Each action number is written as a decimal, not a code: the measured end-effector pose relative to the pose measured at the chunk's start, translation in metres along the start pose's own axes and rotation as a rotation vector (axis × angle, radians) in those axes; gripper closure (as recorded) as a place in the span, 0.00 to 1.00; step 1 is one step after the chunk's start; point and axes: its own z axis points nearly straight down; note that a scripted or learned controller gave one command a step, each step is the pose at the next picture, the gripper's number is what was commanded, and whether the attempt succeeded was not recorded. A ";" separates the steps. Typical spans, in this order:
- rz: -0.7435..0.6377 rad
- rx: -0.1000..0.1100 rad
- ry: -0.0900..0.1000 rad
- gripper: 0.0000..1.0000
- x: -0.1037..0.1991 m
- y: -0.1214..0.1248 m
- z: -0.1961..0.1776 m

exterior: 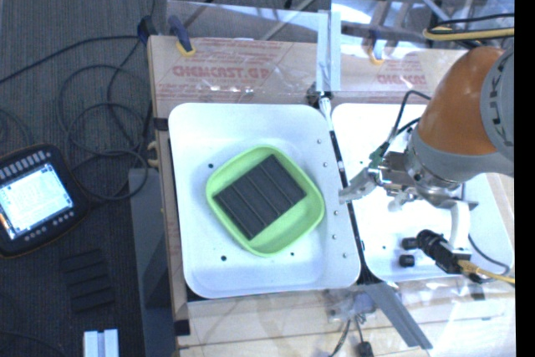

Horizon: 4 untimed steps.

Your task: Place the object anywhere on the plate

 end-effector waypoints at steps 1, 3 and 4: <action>0.399 0.000 -0.002 0.00 -0.063 0.011 -0.017; 0.857 -0.001 -0.002 0.00 -0.114 0.012 -0.221; 1.117 0.000 -0.002 0.00 -0.129 0.014 -0.221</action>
